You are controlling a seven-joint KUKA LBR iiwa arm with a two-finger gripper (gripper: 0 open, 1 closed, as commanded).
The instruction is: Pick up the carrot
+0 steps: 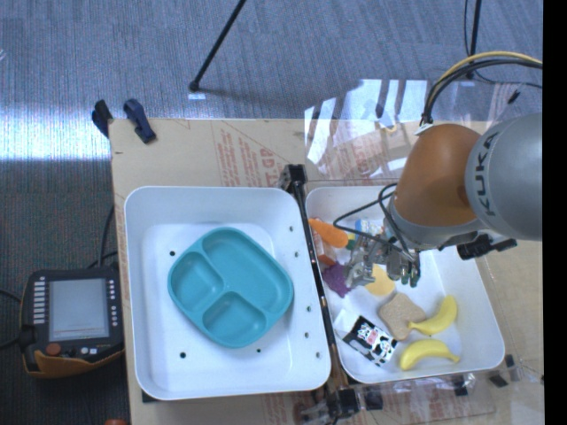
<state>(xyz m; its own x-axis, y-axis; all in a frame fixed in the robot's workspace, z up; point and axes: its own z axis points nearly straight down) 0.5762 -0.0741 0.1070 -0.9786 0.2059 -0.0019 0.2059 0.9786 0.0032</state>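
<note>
Carrot (329, 233) lies in right bin (489, 326) with bananas (431, 335).

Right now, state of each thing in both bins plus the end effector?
Carrot: lying in the right bin, upper left, not gripped.
End effector: low over the right bin, beside the carrot; grip unclear.
Blue plate: flat in the left bin, compartments bare.
Bananas: two, lying at the right bin's lower right.
Bread slice: lying flat beside the bananas.
Purple item: lying below the carrot.
</note>
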